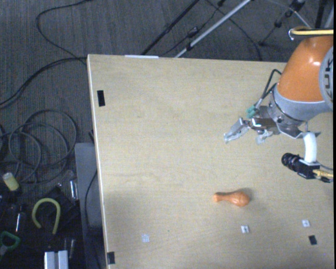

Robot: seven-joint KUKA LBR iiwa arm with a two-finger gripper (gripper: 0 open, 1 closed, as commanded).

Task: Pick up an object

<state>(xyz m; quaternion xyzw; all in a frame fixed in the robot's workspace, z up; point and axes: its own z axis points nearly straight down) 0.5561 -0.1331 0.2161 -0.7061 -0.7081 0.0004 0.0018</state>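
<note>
Your two-finger metal gripper [239, 132] hangs over the pale wooden bench [157, 150], fingers spread and holding nothing; the small orange pear-shaped object [232, 198] lies well apart, nearer you.

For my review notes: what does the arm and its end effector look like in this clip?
The arm shows a rounded orange shell above a grey metal wrist. The end effector is small, pale silver-grey with a teal accent near its base. Thin dark cables run along the wrist, and a white tube with a black fitting hangs below.
</note>
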